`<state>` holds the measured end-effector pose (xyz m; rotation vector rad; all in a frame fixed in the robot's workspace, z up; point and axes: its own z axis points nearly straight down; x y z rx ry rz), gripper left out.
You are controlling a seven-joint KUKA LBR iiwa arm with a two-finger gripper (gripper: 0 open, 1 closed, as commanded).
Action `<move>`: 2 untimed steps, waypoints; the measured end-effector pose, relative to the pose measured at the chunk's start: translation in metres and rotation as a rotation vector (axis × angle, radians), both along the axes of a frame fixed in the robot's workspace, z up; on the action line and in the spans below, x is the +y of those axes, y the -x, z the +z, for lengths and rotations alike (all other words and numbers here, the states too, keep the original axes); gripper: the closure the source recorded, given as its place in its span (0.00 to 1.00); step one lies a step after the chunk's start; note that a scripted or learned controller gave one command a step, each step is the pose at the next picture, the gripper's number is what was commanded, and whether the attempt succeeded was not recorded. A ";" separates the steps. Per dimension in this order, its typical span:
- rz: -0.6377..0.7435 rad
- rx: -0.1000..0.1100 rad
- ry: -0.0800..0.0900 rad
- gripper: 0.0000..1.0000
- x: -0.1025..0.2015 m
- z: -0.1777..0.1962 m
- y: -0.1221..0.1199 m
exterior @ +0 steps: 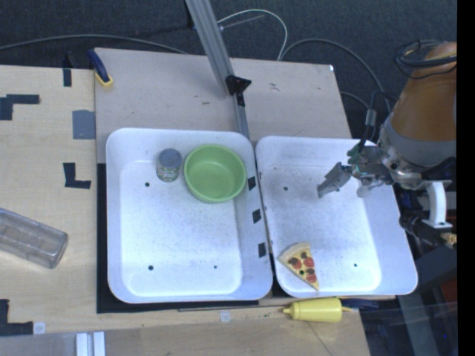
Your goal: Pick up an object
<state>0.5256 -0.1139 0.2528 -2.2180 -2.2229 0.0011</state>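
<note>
Pizza slice (300, 262) lies below, apparently apart from end effector (343, 178).

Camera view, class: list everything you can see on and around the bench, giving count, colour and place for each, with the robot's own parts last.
bins: 2, white, side by side on the bench, left and right
bowl: 1, green, top of left bin
can: 1, grey lid, left bin, beside the bowl
pizza slice: 1, yellow with red spots, lower left of right bin
bottle: 1, yellow, on the bench below the right bin
clear container: 1, see-through, lying at far left
arm: 1, orange band, right side
gripper: 1, grey, over right bin, holding nothing visible
</note>
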 end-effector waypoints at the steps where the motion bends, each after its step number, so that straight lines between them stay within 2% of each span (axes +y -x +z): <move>1: 0.000 0.000 0.000 0.00 0.000 0.000 0.000; 2: -0.001 0.005 0.000 0.00 0.008 -0.048 0.005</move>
